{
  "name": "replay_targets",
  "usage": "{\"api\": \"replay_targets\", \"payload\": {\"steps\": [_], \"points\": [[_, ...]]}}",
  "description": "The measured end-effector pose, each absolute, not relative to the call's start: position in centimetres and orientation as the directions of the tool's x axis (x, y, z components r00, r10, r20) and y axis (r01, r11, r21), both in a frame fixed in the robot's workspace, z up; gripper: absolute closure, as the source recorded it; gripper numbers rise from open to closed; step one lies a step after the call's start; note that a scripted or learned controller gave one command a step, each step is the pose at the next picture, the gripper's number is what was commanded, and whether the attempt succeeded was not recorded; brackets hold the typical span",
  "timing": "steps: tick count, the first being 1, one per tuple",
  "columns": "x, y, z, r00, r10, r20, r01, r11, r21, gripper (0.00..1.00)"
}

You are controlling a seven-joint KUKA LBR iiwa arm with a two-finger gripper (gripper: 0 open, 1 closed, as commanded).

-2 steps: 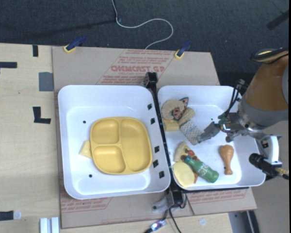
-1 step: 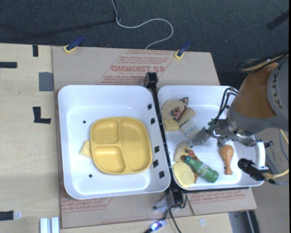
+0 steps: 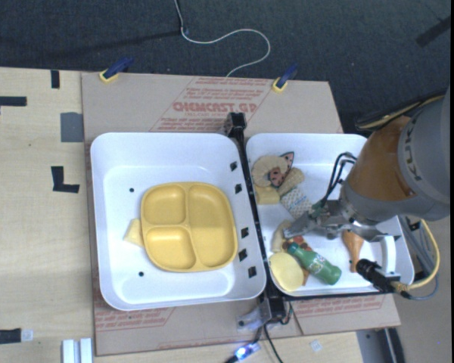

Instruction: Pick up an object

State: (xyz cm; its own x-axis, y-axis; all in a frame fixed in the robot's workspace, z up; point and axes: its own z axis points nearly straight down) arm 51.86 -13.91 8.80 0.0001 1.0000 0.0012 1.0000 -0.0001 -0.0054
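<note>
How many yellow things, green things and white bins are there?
Yellow things: 2, the divided plate and the round yellow piece
Green things: 1, the green bottle
White bins: 2, the left bin and the right bin
Total: 5

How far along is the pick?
Done: the arm has reached over the right bin, with the tool low among the clutter near the green bottle and plush toy. In hand: nothing visibly gripped; I can't make out the tool's state. Left: grasp an object and lift it clear. The yellow tray sits untouched in the left bin.
</note>
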Motion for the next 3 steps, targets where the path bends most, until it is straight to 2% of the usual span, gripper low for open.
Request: {"api": "replay_targets", "payload": {"steps": [1, 2, 3], "points": [[52.0, -13.7, 10.2, -0.003, 1.000, 0.005, 1.000, 0.003, -0.002, 1.00], [51.3, -14.2, 15.0, -0.001, 1.000, -0.001, 1.000, 0.001, 0.002, 1.00], [51.4, -14.0, 21.3, -0.002, 1.000, -0.001, 1.000, 0.002, 0.005, 1.00]]}}
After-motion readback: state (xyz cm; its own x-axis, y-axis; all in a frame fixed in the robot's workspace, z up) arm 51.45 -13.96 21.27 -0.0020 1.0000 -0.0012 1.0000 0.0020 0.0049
